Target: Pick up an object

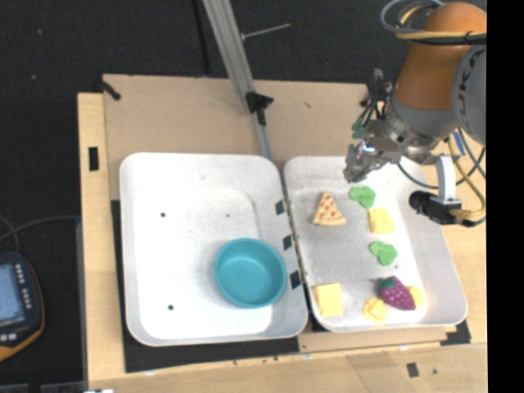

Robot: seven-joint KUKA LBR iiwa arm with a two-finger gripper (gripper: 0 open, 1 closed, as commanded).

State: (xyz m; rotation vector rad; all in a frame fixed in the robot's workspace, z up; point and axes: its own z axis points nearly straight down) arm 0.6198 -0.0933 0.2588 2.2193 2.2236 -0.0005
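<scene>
White plastic forms both bins on the tan bench (188, 113). The left bin (164, 187) has wide bare floor across its upper and left parts, with open room along those walls. Its sole content is a blue bowl (248, 271), upright, in the lower right corner, close to the divide between the bins. A grey metal pole (233, 60) slants down from the top to that divide.

The right bin (438, 252) is more crowded. A pizza slice (328, 210) lies in its upper left part, apart from its neighbours. A yellow block (329, 299) sits at the lower left, near the front wall. Down the middle run a green piece (362, 194), a small yellow cube (380, 220) and a second green piece (382, 252), each near the next. At the lower right a purple bunch of grapes (397, 292) touches small yellow pieces (375, 308) on either side. The right strip of this bin's floor is bare.

The gripper (357, 167) hangs over the bin's upper edge, just above the first green piece; whether its fingers are wide or narrow cannot be told, and nothing is seen between them.
</scene>
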